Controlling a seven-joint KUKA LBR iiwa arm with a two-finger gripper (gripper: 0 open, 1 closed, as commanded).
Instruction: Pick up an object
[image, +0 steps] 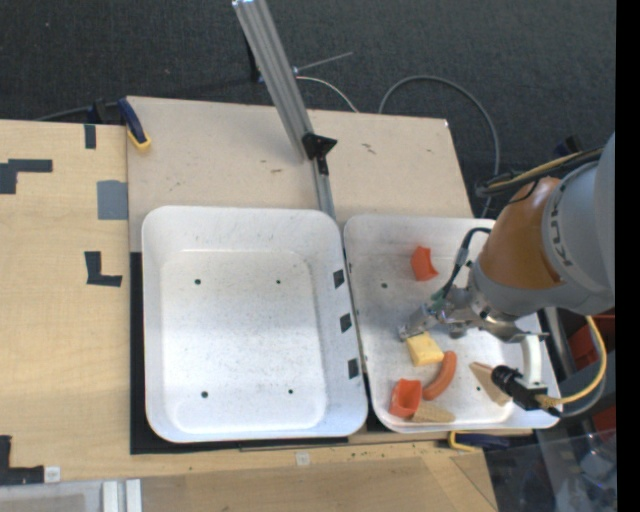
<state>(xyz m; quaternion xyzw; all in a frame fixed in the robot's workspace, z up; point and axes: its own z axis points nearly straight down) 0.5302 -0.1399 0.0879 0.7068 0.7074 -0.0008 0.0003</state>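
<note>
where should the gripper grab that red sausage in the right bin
Across its middle, from above. The sausage lies flat and slanted, long and narrow, so closing across its short width fits. The yellow block sits close on its left, leaving little room there.

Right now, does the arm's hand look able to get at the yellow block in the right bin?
Probably yes. The hand hovers just above the yellow block, with open bin floor between them. The red sausage-shaped piece lies close on the block's right, which may crowd one side.
</note>
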